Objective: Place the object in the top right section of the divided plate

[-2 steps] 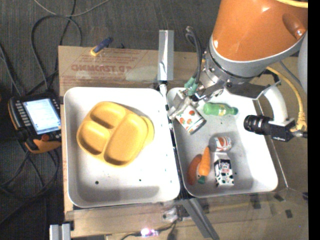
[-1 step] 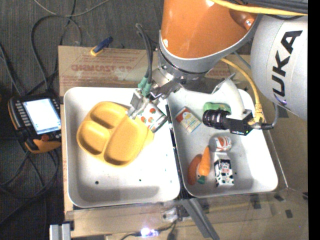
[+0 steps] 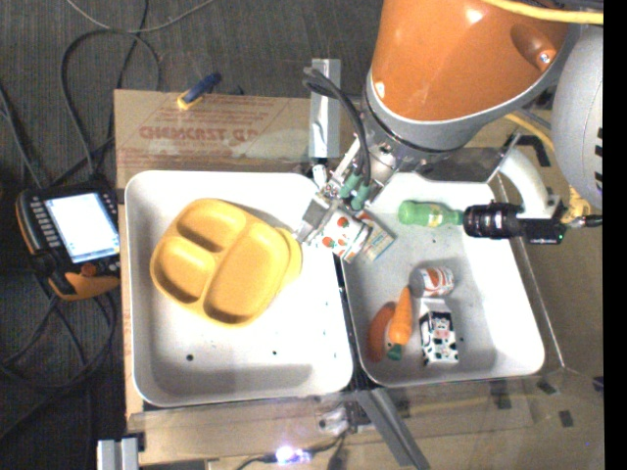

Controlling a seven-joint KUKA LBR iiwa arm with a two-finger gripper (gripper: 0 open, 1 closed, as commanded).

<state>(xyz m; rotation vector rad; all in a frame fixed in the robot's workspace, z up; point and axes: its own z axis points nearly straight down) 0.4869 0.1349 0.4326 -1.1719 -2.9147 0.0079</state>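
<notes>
Mid-frame, poised at the bins' shared edge: gripper [image 3: 328, 209] clamped on a small carton [image 3: 345, 231], bound leftward for the yellow divided plate [image 3: 225, 259], upper-right compartment next.

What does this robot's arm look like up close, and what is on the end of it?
The arm is a bulky rounded body with a glossy orange shell and a grey collar beneath it. Black cables run down its left side to a small metal gripper with slim silvery fingers and green fittings.

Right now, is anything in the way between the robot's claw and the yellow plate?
Nothing visible blocks it. The gripper hangs over the bins' shared edge with a small carton just beneath it, and the yellow divided plate lies beside it in the left bin.
</notes>
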